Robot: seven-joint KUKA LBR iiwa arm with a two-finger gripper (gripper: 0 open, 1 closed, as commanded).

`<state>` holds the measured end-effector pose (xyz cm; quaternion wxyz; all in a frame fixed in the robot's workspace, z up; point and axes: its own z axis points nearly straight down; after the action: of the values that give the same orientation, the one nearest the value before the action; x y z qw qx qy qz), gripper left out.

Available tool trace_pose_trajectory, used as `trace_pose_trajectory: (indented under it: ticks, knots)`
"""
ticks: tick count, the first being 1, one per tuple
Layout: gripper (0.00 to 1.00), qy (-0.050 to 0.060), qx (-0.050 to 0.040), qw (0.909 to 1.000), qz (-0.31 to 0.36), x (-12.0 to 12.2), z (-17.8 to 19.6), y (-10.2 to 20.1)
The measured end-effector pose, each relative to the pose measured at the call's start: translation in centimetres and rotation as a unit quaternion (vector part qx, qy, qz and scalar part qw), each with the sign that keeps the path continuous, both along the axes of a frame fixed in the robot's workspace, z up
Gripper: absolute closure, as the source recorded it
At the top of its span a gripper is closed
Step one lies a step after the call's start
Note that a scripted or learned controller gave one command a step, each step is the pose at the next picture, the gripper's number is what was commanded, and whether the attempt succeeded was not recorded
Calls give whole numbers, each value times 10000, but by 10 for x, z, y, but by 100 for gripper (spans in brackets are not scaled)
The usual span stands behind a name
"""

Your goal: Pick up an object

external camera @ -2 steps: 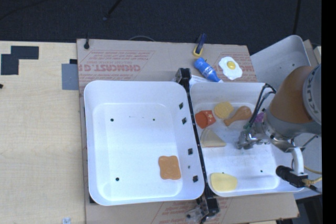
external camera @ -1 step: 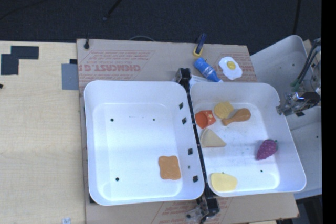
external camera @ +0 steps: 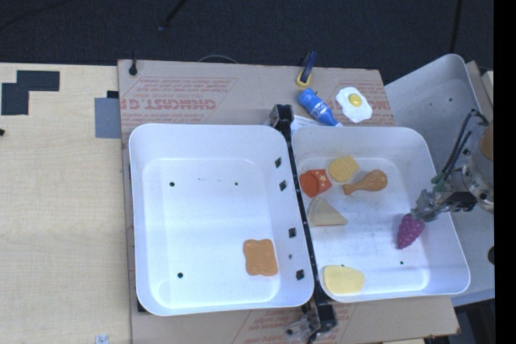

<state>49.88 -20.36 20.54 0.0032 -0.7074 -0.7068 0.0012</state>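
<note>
Grapes (external camera: 409, 230), a purple bunch, lay in the right bin (external camera: 439, 286) near its right wall, with the gripper (external camera: 426, 208) touching their top; whether it had closed was unclear, and no lift had begun.

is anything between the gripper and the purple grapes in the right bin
Nothing visible. The gripper is right at the top end of the purple grapes near the right bin's right side. The drumstick and other food lie further left, out of the way.
</note>
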Motion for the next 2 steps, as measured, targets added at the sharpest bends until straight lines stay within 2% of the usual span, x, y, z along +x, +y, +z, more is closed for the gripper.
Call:
trace_pose_trajectory:
  ticks: [1, 2]
  knots:
    - [100, -80, -23, 10000, 23, -23, 174, 43]
    - [100, -84, -28, 10000, 15, -16, 306, 54]
